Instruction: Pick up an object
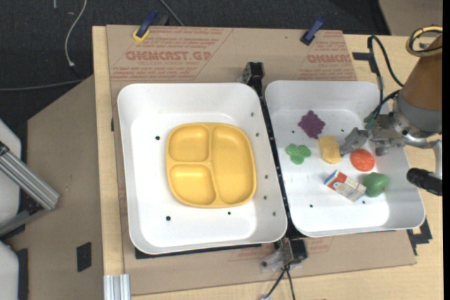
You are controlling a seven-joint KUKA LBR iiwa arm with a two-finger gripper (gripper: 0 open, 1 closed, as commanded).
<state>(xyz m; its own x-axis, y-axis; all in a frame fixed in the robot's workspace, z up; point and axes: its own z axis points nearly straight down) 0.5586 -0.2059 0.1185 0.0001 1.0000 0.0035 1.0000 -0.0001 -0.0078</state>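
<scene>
The gripper [360,139] is seen in the right white bin [309,211], directly above the round red-orange piece [363,161]; whether it is spread cannot be told. Crowded nearby are a yellow block [329,148], a green lump [376,183] and a purple flower-shaped toy [311,124].

Purple [311,124], yellow [329,148], orange [363,161], green [377,183] toys loose in right bin [337,221].

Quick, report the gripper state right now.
Gripper: low in the right bin, just above the red object; open or shut cannot be told, nothing visibly held.
</scene>
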